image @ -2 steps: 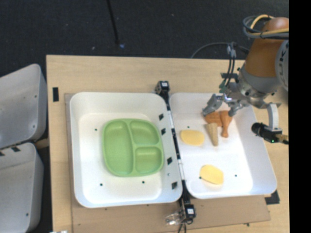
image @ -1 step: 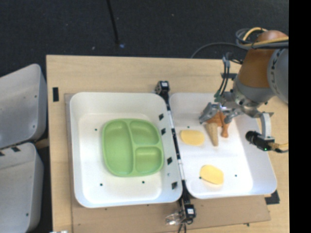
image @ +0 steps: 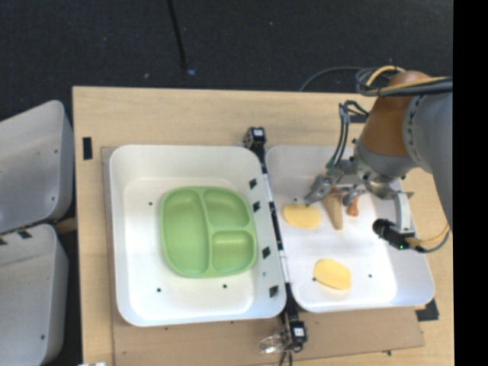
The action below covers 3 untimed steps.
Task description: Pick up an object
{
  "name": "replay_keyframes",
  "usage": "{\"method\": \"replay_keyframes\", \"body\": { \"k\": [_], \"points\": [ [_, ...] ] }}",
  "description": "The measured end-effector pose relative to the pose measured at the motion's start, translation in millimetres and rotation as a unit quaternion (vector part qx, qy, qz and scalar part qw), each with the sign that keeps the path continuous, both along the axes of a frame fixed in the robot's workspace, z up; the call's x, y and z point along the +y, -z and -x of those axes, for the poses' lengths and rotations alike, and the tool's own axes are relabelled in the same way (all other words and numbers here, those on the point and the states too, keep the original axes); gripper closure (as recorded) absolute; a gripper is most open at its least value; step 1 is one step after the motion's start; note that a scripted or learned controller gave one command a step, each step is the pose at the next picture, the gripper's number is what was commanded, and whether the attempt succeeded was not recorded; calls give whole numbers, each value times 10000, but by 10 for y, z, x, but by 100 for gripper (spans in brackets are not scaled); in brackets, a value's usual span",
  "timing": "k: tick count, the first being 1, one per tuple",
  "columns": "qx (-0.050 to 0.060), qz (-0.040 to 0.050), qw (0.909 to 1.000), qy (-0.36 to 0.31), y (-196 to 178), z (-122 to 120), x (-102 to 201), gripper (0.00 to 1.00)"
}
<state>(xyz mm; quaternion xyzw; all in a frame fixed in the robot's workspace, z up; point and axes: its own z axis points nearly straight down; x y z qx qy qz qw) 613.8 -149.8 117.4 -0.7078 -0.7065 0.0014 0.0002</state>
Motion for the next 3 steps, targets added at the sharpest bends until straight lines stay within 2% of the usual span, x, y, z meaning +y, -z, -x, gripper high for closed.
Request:
{"method": "replay_keyframes", "body": {
  "k": [1, 2, 3],
  "points": [
    [-4, 0, 10000, 16, 172, 0, -13, 0],
    [-24, 2, 10000, 31, 50, -9, -25, 100],
    [-31, -2, 10000, 19, -382, -36, -51, 100]
  ]
}}
